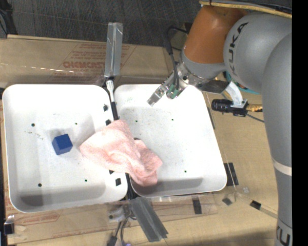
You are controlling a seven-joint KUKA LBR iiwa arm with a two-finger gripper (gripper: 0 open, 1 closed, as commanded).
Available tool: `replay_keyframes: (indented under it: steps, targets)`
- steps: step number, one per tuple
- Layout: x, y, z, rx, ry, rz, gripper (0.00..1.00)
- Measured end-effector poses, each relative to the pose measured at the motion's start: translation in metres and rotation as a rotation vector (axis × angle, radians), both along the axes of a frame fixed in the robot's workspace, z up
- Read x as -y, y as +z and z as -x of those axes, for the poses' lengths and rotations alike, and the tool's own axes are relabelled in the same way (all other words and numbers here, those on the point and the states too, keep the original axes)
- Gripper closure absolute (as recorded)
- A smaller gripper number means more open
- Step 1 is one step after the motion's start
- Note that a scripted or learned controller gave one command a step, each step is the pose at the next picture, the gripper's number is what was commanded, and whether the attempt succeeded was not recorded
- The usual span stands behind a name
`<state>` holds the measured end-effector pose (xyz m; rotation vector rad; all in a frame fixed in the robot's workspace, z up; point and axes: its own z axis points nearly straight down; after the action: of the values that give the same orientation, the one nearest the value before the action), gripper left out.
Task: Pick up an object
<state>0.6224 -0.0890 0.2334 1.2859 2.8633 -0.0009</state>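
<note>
Arm [256, 60], grey, orange-banded: enters at 2 o'clock. Gripper [159, 95]: above right bin [195, 137], nothing between fingers, opening cannot be told. Pink cloth [122, 150]: straddling bin divider, 7 o'clock of gripper. Blue cube [62, 143]: left bin [20, 137]. Advice: descend centred over cloth's bunched fold.

Soft pink cloth [122, 152]; smooth white plastic bins [20, 137]; matt cardboard [51, 60].

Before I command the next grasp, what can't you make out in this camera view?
- Gripper: too small and blurred to tell its finger state.
- Pink cloth: it hides the divider between the bins and whatever lies beneath it.
- Blue cube: its underside and far faces are hidden.
- Arm: cut off by the frame edge.
</note>
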Motion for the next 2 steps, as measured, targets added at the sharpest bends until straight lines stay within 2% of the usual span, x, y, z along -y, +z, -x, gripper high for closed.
replay_keyframes:
  steps: [1, 2]
  targets:
    - [0.000, -0.001, 0.000, -0.002, 0.000, -0.001, 0.00]
    - [0.020, -0.139, 0.063, -0.007, 0.379, -0.002, 0.00]
